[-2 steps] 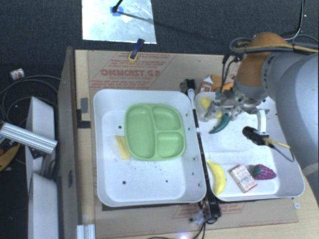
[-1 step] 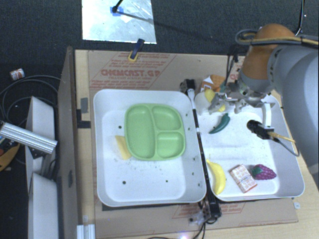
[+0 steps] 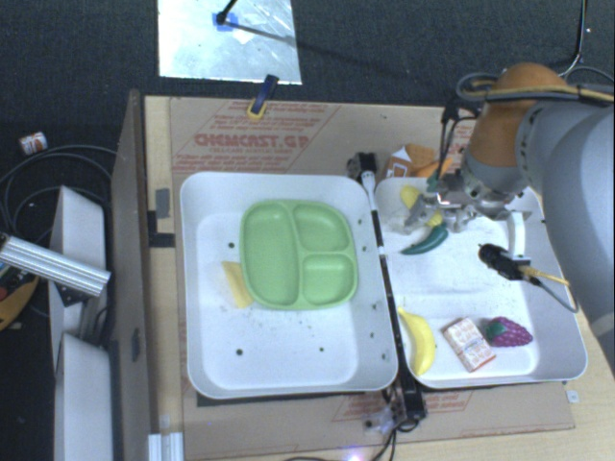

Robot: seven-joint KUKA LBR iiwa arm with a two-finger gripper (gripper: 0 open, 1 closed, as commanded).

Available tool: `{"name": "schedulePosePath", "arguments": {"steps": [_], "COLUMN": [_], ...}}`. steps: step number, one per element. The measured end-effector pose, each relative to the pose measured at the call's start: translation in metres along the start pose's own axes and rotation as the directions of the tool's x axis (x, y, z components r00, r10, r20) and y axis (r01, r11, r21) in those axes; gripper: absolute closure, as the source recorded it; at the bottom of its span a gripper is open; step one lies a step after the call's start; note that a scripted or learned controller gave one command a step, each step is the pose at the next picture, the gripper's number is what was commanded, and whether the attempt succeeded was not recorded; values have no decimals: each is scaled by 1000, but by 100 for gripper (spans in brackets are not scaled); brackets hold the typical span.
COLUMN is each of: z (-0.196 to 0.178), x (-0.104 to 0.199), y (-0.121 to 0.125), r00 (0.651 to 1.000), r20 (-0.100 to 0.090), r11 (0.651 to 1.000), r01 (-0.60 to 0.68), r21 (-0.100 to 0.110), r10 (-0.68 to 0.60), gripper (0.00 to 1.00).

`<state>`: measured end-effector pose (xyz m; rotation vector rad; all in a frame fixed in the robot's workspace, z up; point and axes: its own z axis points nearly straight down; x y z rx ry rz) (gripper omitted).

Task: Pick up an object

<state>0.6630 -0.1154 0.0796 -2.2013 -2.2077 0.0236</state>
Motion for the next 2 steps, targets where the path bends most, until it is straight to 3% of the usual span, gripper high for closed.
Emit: {"name": "schedulePosePath", "arguments": {"steps": [1, 2], "z": [-4, -19], "x": [4, 4], "y": [5, 7], "r00": [1000, 1000], "r20": [6, 8], "r11": [1000, 999], "r01": [0, 4], "r21": [-26, -33], "r10": [0, -4], "gripper": [0, 100]}}
